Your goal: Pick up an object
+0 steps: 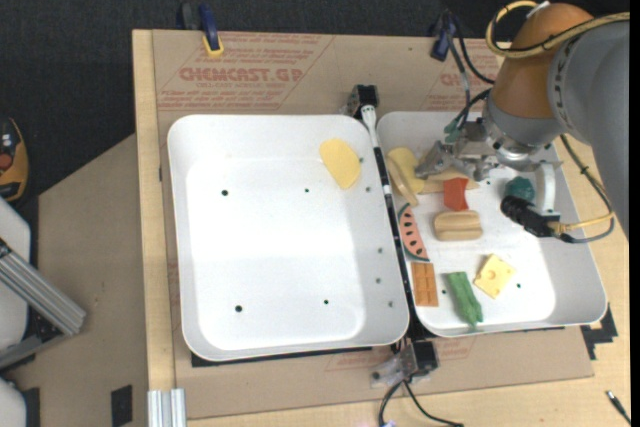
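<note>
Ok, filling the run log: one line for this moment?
gripper: over right white bin | nearest: red block | left bin: yellow piece

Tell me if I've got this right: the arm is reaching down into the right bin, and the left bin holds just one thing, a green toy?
Nearly. The camera view shows the arm over the right bin, and the left bin does hold just one thing, but it is yellow, not green: a yellow potato-chip-shaped toy near that bin's far right corner. The green toy lies in the right bin, near its front edge.

A bulky grey arm (600, 65) carries a rounded orange band (530, 65) above its wrist. Yellow and black cables loop beside it, above the silvery metal gripper (462, 160).
</note>
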Robot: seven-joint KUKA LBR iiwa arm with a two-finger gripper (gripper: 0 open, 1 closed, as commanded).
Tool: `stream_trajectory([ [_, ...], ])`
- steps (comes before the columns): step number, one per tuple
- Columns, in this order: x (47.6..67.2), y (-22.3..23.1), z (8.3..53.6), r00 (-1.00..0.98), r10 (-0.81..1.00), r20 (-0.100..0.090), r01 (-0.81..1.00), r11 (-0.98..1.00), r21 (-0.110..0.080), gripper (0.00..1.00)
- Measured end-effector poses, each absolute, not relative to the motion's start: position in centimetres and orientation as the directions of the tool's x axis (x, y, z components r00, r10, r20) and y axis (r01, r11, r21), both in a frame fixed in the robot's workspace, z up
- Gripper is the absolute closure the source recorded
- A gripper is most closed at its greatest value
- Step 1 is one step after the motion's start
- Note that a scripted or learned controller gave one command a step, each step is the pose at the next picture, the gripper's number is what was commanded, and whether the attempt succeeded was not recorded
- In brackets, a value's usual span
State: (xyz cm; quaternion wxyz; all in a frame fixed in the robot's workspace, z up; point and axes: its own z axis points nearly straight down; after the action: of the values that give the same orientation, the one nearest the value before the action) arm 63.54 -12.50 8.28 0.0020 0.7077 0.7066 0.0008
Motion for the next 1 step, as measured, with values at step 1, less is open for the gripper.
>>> stream_trajectory([
  [1,63.9,-12.31,10.31,-0.001,1.0,-0.002,1.0,0.001,0.018,1.0],
])
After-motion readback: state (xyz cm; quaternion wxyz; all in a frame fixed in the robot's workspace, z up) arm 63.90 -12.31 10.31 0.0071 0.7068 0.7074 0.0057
